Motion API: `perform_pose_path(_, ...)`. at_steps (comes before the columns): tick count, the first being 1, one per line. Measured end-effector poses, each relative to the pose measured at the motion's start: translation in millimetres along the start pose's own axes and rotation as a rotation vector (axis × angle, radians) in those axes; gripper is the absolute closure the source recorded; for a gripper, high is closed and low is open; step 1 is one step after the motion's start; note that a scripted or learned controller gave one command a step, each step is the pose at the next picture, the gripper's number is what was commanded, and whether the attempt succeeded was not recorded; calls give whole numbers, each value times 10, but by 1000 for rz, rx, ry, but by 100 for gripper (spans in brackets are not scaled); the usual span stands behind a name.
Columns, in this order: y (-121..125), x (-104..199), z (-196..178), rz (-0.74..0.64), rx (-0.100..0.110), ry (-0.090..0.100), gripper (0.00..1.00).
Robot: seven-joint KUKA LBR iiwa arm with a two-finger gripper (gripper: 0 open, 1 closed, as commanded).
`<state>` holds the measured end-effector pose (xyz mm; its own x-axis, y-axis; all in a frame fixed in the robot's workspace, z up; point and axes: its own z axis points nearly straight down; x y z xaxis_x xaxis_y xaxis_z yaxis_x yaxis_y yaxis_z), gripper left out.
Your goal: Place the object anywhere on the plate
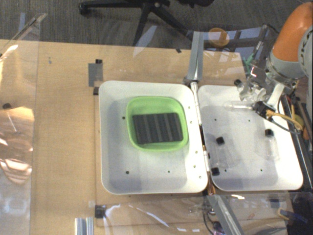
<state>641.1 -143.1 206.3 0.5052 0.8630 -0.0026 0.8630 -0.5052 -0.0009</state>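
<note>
Black and small, two blocks lie on the floor of the right bin [244, 176]. The left block [219, 141] sits towards the bin's left wall and the right block [268, 132] towards its right wall, well apart from each other. Which of them is the task's object cannot be told. A faint clear shape lies just near of the right block, too pale to identify.

The gripper [253, 98] hangs over the far part of the right bin, apart from both blocks. Nothing can be seen in its grasp, and from this angle it cannot be told whether it is open or closed. Behind it the arm [293, 28], with its orange band, rises at the far right.

The green plate [130, 125] rests in the far half of the left bin [110, 151] and has a dark ribbed insert [157, 129] on it. Both bins stand side by side on the wooden bench [58, 131]. A chair [146, 4] stands on the carpet beyond the bench.
</note>
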Motion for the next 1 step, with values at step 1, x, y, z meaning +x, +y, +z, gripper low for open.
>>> perform_pose_path(1, 8, 7, -13, 0, -5, 2, 0)
